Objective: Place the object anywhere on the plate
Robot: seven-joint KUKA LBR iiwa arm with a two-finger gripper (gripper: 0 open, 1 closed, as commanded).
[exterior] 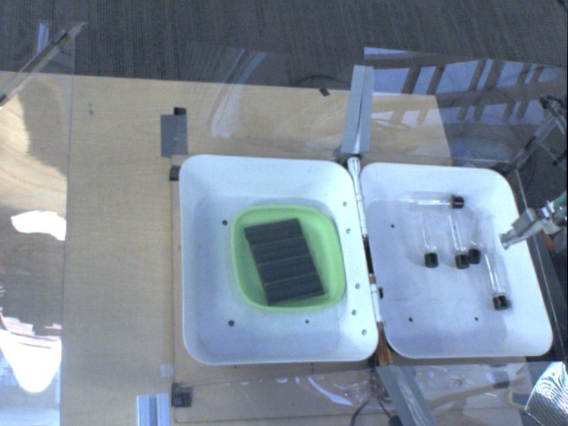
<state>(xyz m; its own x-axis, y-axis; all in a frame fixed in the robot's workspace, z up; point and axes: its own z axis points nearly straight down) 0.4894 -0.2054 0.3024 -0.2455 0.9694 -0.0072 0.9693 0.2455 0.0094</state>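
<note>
A green square plate (242, 254) sits in the left white bin (202, 238). A dark grey ridged block (284, 262) lies flat on the plate, roughly at its middle and turned slightly. The gripper (525, 228) pokes in from the right edge, over the right rim of the right bin (399, 327). It is far from the plate and the block. Little of it is in view, and nothing shows held in it.
Several clear tubes with black caps (461, 248) lie scattered in the upper and middle part of the right bin. A grey metal bar (358, 118) stands behind the seam between the bins. Wooden bench surface surrounds both bins.
</note>
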